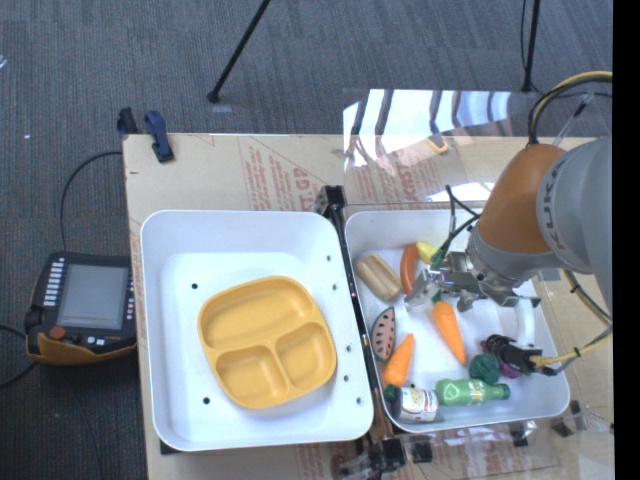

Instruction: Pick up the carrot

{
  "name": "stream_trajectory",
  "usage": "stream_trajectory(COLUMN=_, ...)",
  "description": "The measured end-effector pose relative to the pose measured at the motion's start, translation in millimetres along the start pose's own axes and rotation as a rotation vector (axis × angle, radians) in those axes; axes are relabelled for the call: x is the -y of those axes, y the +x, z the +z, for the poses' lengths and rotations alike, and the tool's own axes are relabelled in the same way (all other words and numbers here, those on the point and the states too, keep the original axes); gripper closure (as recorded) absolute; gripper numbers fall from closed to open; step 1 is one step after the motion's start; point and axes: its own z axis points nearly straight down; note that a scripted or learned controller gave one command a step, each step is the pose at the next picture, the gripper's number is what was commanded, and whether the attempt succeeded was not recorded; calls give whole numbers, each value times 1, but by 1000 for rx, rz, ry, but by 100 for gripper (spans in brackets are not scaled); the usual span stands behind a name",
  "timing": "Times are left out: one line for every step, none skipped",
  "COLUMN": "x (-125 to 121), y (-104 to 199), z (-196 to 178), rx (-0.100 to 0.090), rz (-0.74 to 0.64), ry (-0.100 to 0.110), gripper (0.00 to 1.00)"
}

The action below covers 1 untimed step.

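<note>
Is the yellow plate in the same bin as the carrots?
No, the yellow plate lies alone in the left bin, while both carrots lie in the right bin.

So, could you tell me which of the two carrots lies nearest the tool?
The carrot right of centre, its top just below the tool; the other carrot, beside the watermelon slice, lies farther off.

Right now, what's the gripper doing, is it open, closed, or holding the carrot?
Gripper: cannot be told; it sits just above the carrot.
</note>
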Motion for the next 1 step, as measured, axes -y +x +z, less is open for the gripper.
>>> stream_trajectory(x=0, y=-1, z=-10, rx=-3, rz=5, ry=5, gripper=100)
